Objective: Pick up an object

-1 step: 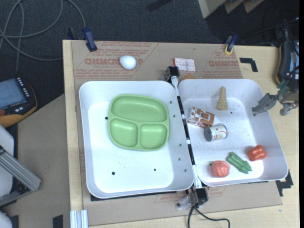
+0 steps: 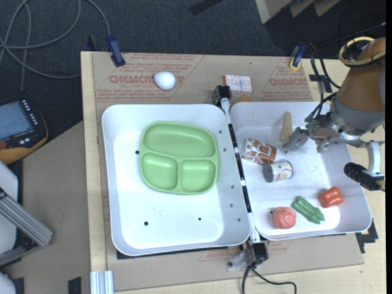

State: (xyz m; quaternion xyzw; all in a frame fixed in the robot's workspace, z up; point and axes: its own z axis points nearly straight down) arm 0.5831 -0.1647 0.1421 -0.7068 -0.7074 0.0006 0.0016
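**Objects in the right bin, gripper above them holding nothing**

Objects for the pick lie in the right bin (image 2: pixel 354 220), six in all. One tan, cone-like piece (image 2: pixel 286 127) sits near the bin's far side, its long axis running almost straight toward and away from the camera, narrow end pointing to the far edge. One brown and white packet (image 2: pixel 258 151) lies near the bin's left wall, tilted on a diagonal. One small can (image 2: pixel 278 171) rests on its side just below the packet, long axis roughly left to right, dark end facing left. One red round item (image 2: pixel 283 217) sits near the front rim. One green vegetable-shaped piece (image 2: pixel 308 209) lies just beside it, long axis slanting from upper left to lower right. One red-orange pepper-like piece (image 2: pixel 331 196) lies close to the right of the green one.

The gripper (image 2: pixel 306 137) hangs over the far right part of this bin, to the right of the tan piece, fingers spread apart with nothing between them.

The left bin (image 2: pixel 122 219) holds one green divided plate (image 2: pixel 179 158) with three compartments. On the board behind the bins rest one white ball (image 2: pixel 164 79) and one small patterned block (image 2: pixel 237 82).
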